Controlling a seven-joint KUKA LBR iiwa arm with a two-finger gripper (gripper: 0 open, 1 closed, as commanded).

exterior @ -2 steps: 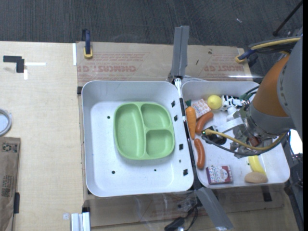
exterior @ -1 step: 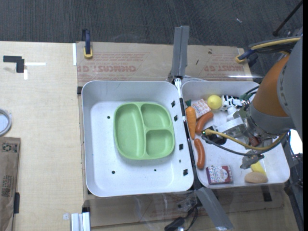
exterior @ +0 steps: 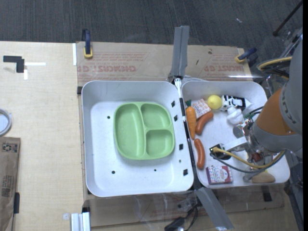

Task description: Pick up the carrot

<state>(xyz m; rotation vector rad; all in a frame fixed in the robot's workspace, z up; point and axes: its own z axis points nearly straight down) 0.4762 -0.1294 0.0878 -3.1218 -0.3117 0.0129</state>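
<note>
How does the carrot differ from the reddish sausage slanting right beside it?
The carrot is brighter orange; the sausage is a darker red. The carrot lies straight along the bin's left wall, while the sausage slants away from it. Both are long and lie flat in the right bin.

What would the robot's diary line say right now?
carrot: lying in right bin, by its left wall | arm: over that bin's right side, apart from carrot | pick: not yet done
</note>
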